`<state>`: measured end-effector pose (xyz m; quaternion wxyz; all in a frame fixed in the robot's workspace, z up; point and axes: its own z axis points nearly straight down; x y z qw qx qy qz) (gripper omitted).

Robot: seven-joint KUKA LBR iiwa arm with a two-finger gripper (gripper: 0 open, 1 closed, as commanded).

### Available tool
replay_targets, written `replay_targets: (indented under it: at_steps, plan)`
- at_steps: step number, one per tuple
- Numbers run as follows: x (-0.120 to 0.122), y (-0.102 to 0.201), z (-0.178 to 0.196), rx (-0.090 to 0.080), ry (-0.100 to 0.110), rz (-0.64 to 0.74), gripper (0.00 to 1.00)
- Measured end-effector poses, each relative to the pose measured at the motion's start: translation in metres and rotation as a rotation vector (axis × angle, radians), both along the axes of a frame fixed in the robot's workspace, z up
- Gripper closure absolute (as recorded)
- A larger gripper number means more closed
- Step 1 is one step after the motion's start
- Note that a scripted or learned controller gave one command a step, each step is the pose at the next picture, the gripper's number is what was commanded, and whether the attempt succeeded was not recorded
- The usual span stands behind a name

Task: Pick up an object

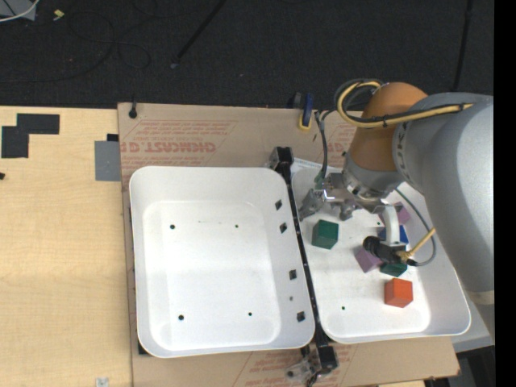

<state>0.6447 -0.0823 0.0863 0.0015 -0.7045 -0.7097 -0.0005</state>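
Nearest you, the front lip of the left bin (210, 343) sits on the brown cardboard sheet (201, 139) that covers this part of the worktop (56, 240); that bin's floor shows just a few small dark dots. Right beside it, touching along a black clip strip (292, 240), you get the right bin (403, 325), where all the objects are. Closest in that bin is the orange block (398, 292), standing apart toward the right side. Just behind it lies a small dark teal piece (393, 269), with a purple block (368, 257) just left of it and a black part of the tooling right over them. Further back, left of centre, the green cube (325, 235) sits alone on the bin floor, near the divider. The hand (329, 204) hangs just above and behind the green cube, metal fingers pointing down around it, nothing visibly between them; you can't tell how wide they stand. A blue-and-white piece (401, 230) and a bit of pale purple show by the right of the wrist, partly hidden by the arm (451, 176). The arm's bulk and orange band (385, 127) cover the bin's back right corner. At the far edge, a blue clamp (305, 110) grips the cardboard, and cables trail over dark floor (242, 39) beyond.
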Motion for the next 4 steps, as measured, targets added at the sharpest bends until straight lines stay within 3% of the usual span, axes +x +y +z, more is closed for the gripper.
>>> replay_targets:
  at_steps: [1, 2, 3, 4]
  plan:
    - [-0.051, -0.056, 0.002, -0.002, 0.004, -0.011, 0.0]
    - [-0.115, -0.042, 0.001, 0.0, 0.006, -0.008, 0.0]
    - [-0.113, -0.045, 0.011, -0.001, 0.004, -0.014, 1.0]
    - [-0.058, 0.01, 0.156, -0.003, -0.015, 0.001, 1.0]
